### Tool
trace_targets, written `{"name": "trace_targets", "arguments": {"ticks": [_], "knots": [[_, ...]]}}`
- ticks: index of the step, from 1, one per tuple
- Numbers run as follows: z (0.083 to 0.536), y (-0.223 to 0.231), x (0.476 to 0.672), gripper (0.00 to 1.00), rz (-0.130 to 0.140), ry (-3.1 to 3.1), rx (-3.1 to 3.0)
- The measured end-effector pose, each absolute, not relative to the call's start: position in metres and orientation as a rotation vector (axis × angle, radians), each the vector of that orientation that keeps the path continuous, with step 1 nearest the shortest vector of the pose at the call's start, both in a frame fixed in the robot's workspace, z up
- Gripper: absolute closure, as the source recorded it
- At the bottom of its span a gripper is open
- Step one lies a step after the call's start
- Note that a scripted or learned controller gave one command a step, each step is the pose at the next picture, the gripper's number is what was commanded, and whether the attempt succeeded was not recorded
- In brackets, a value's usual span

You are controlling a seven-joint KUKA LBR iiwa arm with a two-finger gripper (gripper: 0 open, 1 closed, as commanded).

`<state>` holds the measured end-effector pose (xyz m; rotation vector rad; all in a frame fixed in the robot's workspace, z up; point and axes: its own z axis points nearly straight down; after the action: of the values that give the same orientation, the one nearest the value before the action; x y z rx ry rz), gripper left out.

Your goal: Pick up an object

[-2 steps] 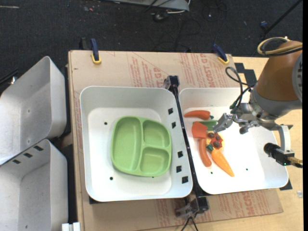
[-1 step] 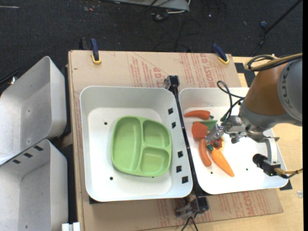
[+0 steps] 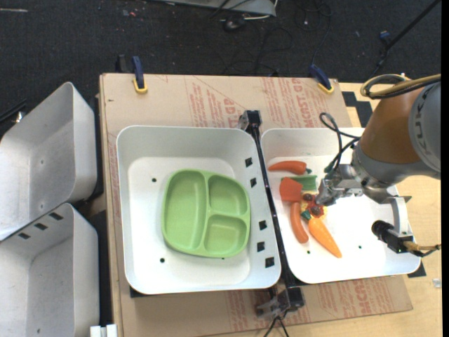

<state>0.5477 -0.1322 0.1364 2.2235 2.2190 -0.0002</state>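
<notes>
Carrot (image 3: pixel 325 234) lies just right of the pile of toy food (image 3: pixel 296 192) in the right bin (image 3: pixel 365 269); tool (image 3: pixel 321 201) above its top end, grip unreadable. Descend straight, close across its width.

Toy vegetables (image 3: pixel 303 206) clustered in left part of right bin (image 3: pixel 365 262): red pepper at top, red pieces below, orange carrot (image 3: pixel 325 236) lying slanted, small green piece between them.
</notes>
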Motion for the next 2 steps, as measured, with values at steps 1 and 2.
{"name": "trace_targets", "arguments": {"ticks": [1,2], "knots": [[0.1997,-0.1334,0.5459,1.0,0.005,2.22,2.215],[0.2082,-0.1334,0.5465,1.0,0.001,2.222,2.218]]}}
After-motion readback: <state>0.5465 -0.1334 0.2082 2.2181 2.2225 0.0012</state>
